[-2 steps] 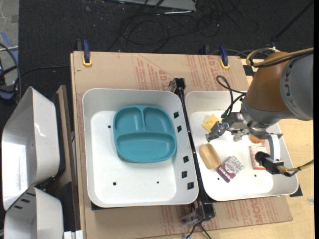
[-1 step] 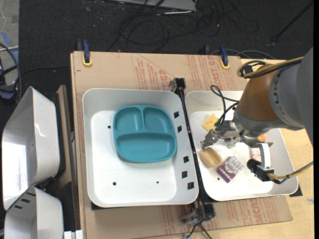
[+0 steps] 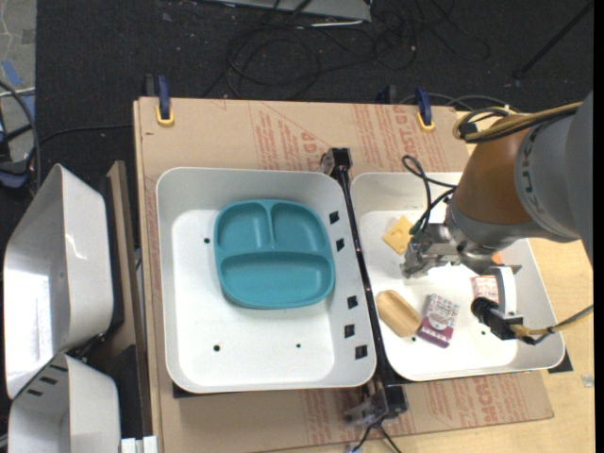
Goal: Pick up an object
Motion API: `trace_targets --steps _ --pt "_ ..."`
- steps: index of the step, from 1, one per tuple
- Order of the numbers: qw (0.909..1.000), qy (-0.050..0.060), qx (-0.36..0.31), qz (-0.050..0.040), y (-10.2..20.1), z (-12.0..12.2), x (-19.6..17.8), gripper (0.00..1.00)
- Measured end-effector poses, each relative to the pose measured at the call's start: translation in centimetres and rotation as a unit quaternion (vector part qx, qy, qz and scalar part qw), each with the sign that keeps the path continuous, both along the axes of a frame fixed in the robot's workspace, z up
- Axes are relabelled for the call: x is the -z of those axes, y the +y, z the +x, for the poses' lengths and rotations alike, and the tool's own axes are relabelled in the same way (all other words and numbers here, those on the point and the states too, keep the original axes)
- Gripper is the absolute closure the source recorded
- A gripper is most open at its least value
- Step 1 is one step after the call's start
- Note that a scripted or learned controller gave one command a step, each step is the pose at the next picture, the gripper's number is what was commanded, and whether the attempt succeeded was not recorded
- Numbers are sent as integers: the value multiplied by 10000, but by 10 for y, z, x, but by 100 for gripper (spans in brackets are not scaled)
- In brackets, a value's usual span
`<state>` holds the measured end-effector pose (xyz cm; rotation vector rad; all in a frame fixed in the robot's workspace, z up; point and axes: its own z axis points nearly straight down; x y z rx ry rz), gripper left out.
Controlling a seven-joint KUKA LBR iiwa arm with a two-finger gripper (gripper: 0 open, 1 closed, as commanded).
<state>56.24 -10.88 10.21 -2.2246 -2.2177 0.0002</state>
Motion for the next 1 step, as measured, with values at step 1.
trace_targets --steps 1 --pt "10000 -31 -26 -8 -2 5 -63 100"
